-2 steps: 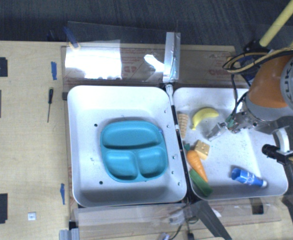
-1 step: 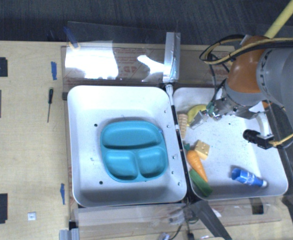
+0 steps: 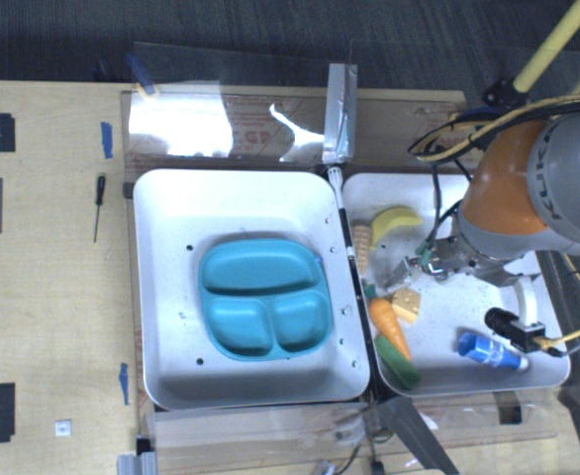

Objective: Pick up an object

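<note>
In the right bin (image 3: 448, 310), my gripper (image 3: 409, 269) is low over the left-middle. It hangs just above a small yellow wedge (image 3: 406, 306) and below a yellow-green banana-shaped piece (image 3: 394, 223). An orange carrot (image 3: 389, 329) with a green piece (image 3: 401, 365) at its lower end lies along the bin's left wall. A pale corn-like piece (image 3: 361, 246) lies against that wall higher up. A blue and white tube (image 3: 490, 351) lies near the bin's front right. I see nothing held in the gripper.
The left bin (image 3: 161, 295) holds a blue divided tray (image 3: 264, 296). A ridge where the two bin walls meet (image 3: 349, 265) runs just left of the gripper. The arm's orange band (image 3: 498, 181) covers the right bin's back right.
</note>
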Available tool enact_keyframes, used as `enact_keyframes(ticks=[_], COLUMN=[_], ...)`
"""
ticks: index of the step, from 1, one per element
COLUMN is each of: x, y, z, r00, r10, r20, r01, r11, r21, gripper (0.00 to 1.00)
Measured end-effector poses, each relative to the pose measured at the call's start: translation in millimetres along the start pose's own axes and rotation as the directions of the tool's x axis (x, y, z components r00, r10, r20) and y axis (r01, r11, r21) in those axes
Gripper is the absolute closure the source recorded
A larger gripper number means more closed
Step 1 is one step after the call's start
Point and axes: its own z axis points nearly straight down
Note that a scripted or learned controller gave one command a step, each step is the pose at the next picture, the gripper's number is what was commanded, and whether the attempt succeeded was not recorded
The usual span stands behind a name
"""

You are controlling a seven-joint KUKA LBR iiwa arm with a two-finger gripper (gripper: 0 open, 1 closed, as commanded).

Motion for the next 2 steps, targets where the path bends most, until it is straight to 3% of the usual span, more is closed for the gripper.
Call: enact_keyframes(ticks=[1,2], x=[5,14], y=[-53,-73], z=[-1,-1], r00=[0.992,0.998], r10=[0.126,0.058], r20=[0.001,0.005], r01=[-0.126,-0.058], r11=[0.992,0.998], r21=[-0.003,-0.008], gripper=[0.00,0.00])
